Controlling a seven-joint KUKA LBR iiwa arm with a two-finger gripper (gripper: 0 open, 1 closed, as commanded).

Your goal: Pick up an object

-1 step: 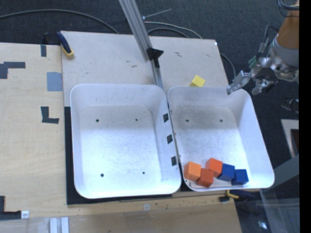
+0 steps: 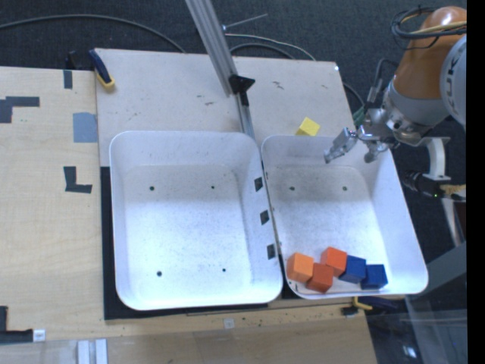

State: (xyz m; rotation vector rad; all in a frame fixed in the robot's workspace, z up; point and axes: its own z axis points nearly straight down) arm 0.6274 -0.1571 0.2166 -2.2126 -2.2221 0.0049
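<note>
While the gripper (image 2: 355, 147) hangs over the right bin's (image 2: 394, 203) far edge — fingers spread, grasping nothing — the blocks (image 2: 333, 268) cluster at its near edge.

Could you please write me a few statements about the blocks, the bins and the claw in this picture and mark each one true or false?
1. The orange blocks and blue blocks lie together in the right bin, near its front edge. True.
2. The yellow block lies inside the left bin. False: it rests on the bench, behind the right bin.
3. The claw is over the back part of the right bin, away from the block cluster. True.
4. The claw holds a blue block. False: both blue blocks lie in the bin.
5. A green block sits in the left bin. False: there is no green block there.
</note>
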